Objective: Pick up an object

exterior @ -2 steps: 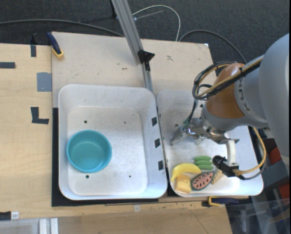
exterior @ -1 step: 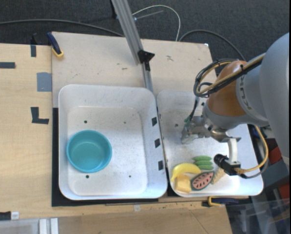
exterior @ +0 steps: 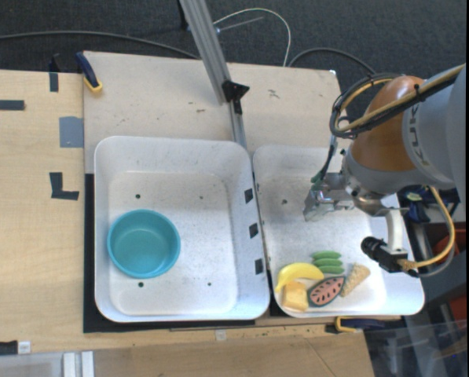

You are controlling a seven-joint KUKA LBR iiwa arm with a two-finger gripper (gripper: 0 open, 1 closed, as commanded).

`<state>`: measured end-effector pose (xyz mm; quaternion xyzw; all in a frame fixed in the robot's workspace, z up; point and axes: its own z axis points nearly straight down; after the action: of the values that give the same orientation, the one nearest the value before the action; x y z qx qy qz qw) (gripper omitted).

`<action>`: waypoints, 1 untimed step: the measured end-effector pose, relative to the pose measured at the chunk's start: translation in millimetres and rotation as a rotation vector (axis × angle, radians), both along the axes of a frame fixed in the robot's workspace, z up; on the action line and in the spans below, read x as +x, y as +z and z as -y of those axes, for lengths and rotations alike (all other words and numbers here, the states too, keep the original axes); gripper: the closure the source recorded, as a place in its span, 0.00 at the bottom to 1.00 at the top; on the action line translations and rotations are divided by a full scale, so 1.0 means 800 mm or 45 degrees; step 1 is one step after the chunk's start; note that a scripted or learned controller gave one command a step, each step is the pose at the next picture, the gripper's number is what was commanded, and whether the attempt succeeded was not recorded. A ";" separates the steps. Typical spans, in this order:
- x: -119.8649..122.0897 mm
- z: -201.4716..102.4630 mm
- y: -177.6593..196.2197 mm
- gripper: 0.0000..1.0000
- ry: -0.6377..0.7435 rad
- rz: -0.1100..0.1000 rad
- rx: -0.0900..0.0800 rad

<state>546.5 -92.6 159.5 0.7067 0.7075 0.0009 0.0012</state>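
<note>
Two white bins sit side by side on the desk [exterior: 163, 108]. In the left bin [exterior: 112, 159] we see a teal bowl [exterior: 144, 243], upright, near the front-left corner. The right bin [exterior: 285, 171] holds a cluster of toy food at its front edge: a yellow banana [exterior: 297, 272], a green pea pod [exterior: 327, 259] just behind it, a watermelon slice [exterior: 326, 291], an orange-yellow block [exterior: 295, 297] touching the banana, and a tan cone-like piece [exterior: 356, 276] to the right of the slice. The arm [exterior: 407, 132] reaches in from the right, and we see the end effector [exterior: 320, 203] over the middle of the right bin, well back from the food cluster, with nothing visibly between its tips. We cannot tell whether it is spread or pressed together; the tips are too small and blurred. A grey pole [exterior: 207, 38] slants in from the top, ending at the gap between the bins.
</note>
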 end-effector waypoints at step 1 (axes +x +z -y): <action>-0.001 0.012 0.071 1.00 -0.001 0.001 -0.001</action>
<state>546.1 -102.4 216.3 0.7069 0.7073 0.0008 0.0016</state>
